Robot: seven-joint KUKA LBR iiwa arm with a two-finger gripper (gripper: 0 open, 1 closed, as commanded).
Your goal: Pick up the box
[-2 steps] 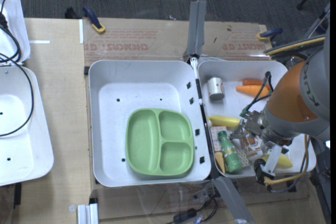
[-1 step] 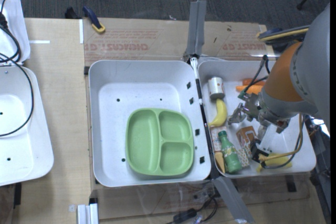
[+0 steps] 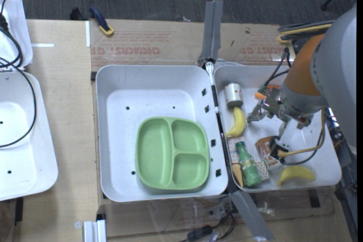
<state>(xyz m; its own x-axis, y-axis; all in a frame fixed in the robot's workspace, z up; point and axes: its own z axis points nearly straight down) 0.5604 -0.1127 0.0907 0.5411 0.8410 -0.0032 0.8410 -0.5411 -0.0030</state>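
green bottle [image 3: 248, 162] and lower banana [image 3: 296, 174] crowd the box [image 3: 264, 150]; a grab may snag them instead. whether the gripper [image 3: 254, 113] is open, i cannot tell.

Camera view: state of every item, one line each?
box, lying flat in right bin, not lifted
can, on its side
bottle, on its side
far banana, lying just below the can
near banana, lying by the bin's near edge
plate, right way up, in left bin
hand, over right bin, beside far banana
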